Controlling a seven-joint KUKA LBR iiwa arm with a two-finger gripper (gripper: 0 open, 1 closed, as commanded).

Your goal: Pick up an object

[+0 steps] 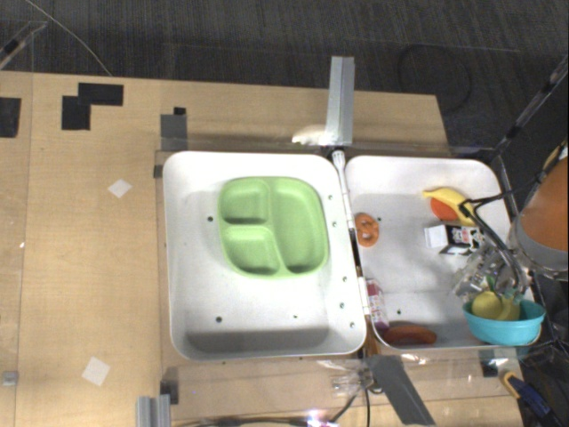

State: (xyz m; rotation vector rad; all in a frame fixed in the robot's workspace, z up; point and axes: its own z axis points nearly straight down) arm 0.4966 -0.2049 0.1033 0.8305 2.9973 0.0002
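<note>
Lower right of frame: the jaws hang in the right bin's [409, 274] lower right corner, just above a blue bowl [508, 329] holding yellow-green fruit [487, 305]. Whether they are spread or pressed together cannot be told. The left bin [196, 310] holds a green divided plate [271, 225].

Two white bins are being borne side by side by a bench [89, 283]. The left bin [191, 327] is being occupied by a green tray [271, 225] with three compartments. In the right bin [400, 265], an orange disc [366, 229] is being kept against the left wall and a red-brown piece [409, 334] against the lower wall. An orange-and-yellow thing [447, 205] is being flanked just below by a white box [452, 237]. At the lower right corner, a teal bowl [505, 324] with yellow-green fruit [487, 305] is being overhung by the gripper [484, 281].
</note>
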